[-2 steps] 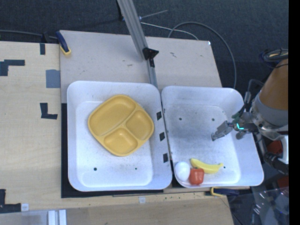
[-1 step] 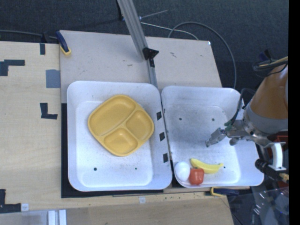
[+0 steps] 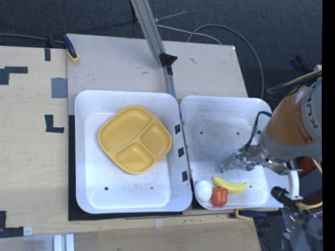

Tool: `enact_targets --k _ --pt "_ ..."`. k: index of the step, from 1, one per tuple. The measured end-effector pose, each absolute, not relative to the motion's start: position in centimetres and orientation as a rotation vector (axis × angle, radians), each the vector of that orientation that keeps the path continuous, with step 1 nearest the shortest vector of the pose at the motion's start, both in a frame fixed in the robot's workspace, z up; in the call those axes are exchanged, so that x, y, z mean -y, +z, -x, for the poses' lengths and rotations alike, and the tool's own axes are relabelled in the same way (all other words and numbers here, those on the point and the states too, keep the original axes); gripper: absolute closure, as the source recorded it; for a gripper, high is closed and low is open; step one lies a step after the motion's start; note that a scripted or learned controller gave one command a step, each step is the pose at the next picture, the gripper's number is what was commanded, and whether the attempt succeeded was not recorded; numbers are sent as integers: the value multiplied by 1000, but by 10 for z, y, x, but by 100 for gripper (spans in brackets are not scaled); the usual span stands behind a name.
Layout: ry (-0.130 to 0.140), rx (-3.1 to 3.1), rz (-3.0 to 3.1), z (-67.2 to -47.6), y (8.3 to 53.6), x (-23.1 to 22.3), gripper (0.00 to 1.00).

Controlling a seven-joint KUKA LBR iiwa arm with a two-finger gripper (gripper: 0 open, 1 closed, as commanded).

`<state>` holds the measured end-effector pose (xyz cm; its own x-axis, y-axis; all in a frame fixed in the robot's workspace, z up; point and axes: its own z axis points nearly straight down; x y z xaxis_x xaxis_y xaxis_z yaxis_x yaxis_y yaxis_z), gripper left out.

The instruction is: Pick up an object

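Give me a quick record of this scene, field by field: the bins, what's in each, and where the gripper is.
left bin: holds a yellow divided plate
right bin: holds a banana, a red object and a white egg-shaped object, clustered at its near edge
gripper: over the right bin, just above the banana in the view, nothing seen between its fingers
arm: enters from the right

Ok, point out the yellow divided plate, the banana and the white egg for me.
Yellow divided plastic plate [image 3: 135, 139], camera view, central ridge.
Yellow banana [image 3: 231, 184], camera view, middle of its curve.
White egg [image 3: 203, 190], camera view, its top.
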<state>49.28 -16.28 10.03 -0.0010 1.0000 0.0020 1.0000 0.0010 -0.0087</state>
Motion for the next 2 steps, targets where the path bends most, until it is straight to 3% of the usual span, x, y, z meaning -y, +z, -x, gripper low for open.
enact_targets --k 1,2 --pt "2 2222 2220 -493 90 163 0" --pt "2 2222 2218 -493 99 162 100"
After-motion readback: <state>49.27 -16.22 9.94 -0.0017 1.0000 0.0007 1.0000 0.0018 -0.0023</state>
